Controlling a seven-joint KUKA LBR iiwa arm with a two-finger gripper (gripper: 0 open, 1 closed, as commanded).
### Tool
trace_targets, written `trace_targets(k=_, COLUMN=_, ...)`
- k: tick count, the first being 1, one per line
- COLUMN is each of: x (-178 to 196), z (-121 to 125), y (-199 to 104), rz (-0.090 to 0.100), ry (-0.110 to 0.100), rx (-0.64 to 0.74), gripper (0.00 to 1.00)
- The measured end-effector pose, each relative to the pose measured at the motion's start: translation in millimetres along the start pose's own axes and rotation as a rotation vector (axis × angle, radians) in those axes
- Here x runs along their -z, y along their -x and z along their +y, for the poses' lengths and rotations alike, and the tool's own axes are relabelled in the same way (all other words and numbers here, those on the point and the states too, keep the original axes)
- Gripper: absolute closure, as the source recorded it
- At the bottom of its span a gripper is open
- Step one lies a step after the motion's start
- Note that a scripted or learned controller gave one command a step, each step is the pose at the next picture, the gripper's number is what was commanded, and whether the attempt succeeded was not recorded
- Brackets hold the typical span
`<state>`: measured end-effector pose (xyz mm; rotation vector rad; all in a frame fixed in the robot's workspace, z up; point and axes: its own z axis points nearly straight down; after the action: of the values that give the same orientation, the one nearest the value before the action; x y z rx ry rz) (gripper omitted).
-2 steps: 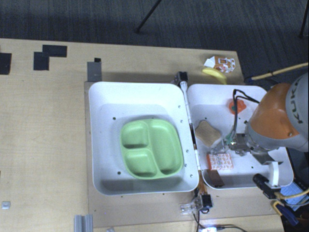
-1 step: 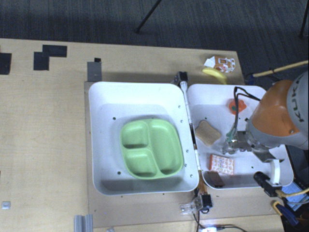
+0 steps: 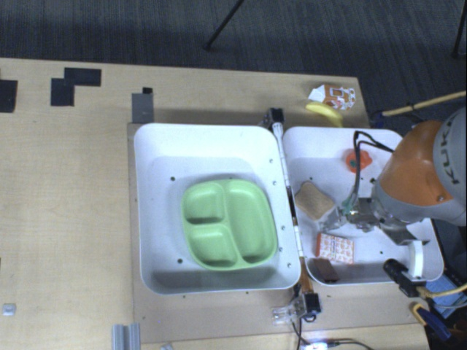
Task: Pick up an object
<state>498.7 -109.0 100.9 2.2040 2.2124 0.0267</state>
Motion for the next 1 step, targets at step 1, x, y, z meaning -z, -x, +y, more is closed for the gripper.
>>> trace_targets(k=1, x=10.5, z=1.9, y=-0.5, rz=0.000, ry=0.004, rx=0.002, gripper=1.00)
